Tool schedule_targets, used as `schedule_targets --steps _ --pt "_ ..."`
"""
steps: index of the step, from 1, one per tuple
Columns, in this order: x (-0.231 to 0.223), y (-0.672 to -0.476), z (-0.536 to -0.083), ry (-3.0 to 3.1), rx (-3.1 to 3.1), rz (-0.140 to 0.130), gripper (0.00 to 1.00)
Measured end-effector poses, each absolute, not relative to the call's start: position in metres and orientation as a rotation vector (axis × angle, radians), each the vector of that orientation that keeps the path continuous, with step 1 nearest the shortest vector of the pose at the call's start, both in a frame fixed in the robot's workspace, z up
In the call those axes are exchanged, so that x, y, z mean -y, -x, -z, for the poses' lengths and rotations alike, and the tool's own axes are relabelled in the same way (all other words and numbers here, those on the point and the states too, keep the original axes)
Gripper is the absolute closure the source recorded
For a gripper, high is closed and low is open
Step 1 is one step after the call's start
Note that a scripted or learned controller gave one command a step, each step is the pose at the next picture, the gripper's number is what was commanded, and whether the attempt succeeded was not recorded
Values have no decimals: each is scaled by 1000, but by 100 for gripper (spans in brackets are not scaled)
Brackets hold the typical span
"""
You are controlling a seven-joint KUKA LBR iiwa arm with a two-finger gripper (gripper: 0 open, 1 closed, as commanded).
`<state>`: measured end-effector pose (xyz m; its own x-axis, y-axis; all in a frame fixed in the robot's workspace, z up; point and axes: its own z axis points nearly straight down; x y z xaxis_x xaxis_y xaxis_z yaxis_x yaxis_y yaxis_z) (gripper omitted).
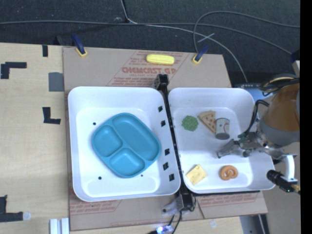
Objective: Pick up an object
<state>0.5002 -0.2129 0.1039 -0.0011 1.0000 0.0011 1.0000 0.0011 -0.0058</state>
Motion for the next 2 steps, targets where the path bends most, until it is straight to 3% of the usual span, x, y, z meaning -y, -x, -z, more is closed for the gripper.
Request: schedule_targets --steps 1,2 --pt "213 -501 -116 2217 2222 -3 100" --pt "211 -498 -178 2223 2226 3 100"
